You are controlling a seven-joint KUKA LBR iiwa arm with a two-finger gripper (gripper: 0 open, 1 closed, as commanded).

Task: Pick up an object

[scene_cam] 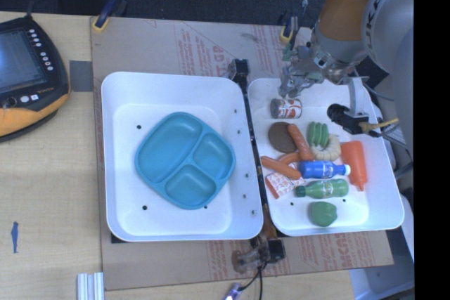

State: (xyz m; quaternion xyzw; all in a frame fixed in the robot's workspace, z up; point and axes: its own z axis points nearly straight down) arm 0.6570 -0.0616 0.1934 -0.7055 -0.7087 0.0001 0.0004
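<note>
My gripper [291,86] hangs over the far left corner of the right bin [383,221], just above a small red and white can [286,108] that lies on its side. Nothing shows as held. Nearer in the same bin lie a brown patty [280,138], a sausage [301,142], a green pea pod [318,133], a blue bottle [322,169], a green bottle [322,189], an orange carrot [356,164] and a round green fruit [323,213].
The left bin [119,218] holds a blue divided plate [185,159]. A red and white packet [277,185] and an orange piece [279,166] lie by the right bin's left wall. A teach pendant [28,77] rests on the bench at the left.
</note>
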